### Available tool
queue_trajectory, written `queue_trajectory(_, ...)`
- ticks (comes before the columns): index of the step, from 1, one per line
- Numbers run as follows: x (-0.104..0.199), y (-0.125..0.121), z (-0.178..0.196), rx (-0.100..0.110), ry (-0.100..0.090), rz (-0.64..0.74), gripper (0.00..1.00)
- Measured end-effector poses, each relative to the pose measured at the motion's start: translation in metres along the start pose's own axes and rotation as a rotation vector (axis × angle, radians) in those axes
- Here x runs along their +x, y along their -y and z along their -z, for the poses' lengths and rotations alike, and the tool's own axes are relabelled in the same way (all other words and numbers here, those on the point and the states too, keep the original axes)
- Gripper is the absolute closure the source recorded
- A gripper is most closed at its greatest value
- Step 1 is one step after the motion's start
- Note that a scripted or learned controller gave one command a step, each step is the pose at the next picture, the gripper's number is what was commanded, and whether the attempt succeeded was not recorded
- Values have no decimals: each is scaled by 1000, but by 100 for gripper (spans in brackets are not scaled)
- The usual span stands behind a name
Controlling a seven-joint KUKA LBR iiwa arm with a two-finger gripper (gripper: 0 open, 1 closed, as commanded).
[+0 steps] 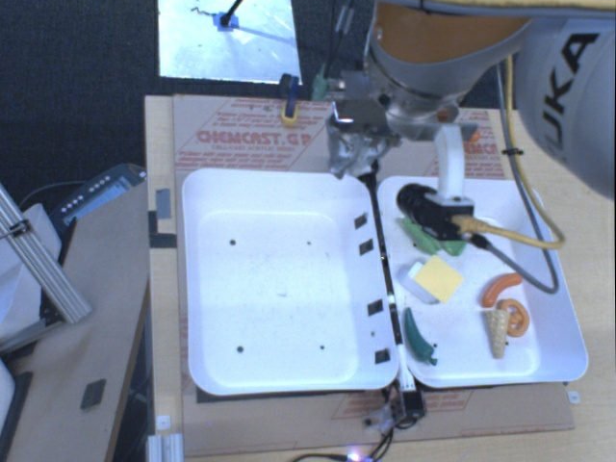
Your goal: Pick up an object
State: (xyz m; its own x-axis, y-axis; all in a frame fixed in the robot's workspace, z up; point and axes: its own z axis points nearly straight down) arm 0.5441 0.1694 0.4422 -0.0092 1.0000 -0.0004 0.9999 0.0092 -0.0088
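**While the claw hangs clear, no object is yet taken**

Approach step. Claw (354, 160) sits beyond the yellow block (441, 279), near the far corner of the right bin (563, 349); whether open or shut cannot be told, and nothing shows in it. Next move: travel toward the block, then descend. Orange sausage (500, 289), cone (498, 331) and green pod (417, 335) lie near the block and may crowd a grasp.

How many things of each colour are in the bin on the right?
Green: 2, a leafy piece and a curved pod
Yellow: 1, a flat block
Orange: 2, a curved piece and a ring
Tan: 1, a cone
Total: 6, all in the right bin
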Motion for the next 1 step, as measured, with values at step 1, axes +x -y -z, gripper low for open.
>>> queue_trajectory(1,44,-4,98,-20,-6,-1,100)
